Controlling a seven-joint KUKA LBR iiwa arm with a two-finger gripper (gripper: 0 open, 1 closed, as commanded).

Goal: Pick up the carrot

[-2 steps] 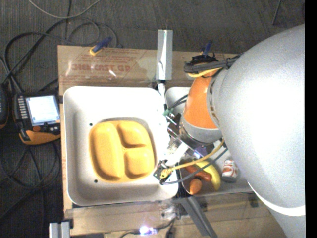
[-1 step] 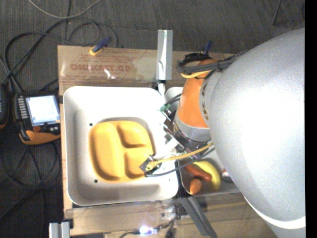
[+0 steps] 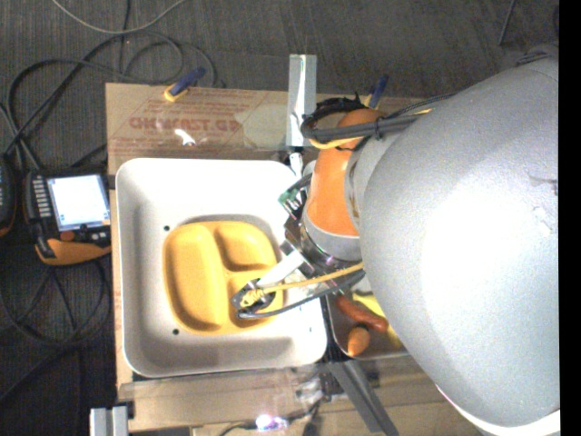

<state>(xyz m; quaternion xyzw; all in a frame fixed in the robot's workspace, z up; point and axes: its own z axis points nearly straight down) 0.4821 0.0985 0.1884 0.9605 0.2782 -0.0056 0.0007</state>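
While yellow tray (image 3: 204, 275) fills left bin (image 3: 136, 243), carrot (image 3: 359, 323) lies in right.

Single fixed camera, mounted above the table (image 3: 204, 121) and looking down at a slant, set close enough that the grey arm (image 3: 472, 243) entering from the frame's right covers most of that side, including nearly all of the bin there. The claw (image 3: 259, 296) falls slightly below frame centre; the left white bin (image 3: 136, 271) extends from it toward the frame's left, fully in view. Beyond that bin, farther left and above the claw, the frame takes in dark carpeted floor (image 3: 54, 80) with cables and a handheld pendant (image 3: 73, 205).
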